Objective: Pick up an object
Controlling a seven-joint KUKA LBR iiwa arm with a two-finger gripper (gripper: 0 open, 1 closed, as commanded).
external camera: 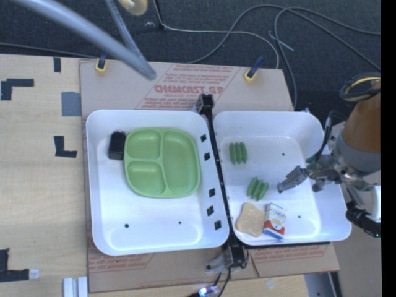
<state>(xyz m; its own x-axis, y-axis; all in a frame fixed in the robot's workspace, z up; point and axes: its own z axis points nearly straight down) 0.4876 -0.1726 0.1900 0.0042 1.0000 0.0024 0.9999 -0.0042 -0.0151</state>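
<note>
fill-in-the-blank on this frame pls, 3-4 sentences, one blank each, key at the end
The green divided plate lies in the ____ bin.
The black block sits just ____ of that plate.
The right bin holds ____ green ridged pieces, one upper and one lower.
The tan bread slice touches the ____ carton.

Missing words: left; left; two; red-and-white

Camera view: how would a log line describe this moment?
gripper: over right bin, near green pieces | nothing seen held | left bin: green plate
</note>
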